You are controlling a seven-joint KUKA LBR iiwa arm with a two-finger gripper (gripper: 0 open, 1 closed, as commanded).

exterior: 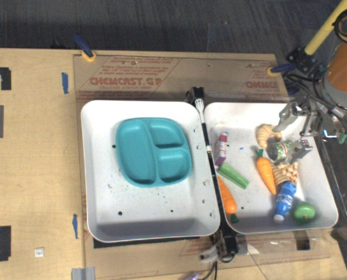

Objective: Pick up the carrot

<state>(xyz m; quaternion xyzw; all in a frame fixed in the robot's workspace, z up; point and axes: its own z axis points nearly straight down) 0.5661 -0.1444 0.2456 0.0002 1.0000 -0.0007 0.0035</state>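
Orange carrot [266,174] with green top, lying slantwise, right bin's middle

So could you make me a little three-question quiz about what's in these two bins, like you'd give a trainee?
1. True or false: the teal divided plate lies in the left bin.
2. Which thing lies nearest the right bin's lower right corner? A) the green strip B) the round green fruit C) the blue bottle
3. Fill in: the carrot with a green top lies just below the ____.

Key: 1 true. 2 B. 3 gripper, which hovers over the clutter at the right bin's upper right.
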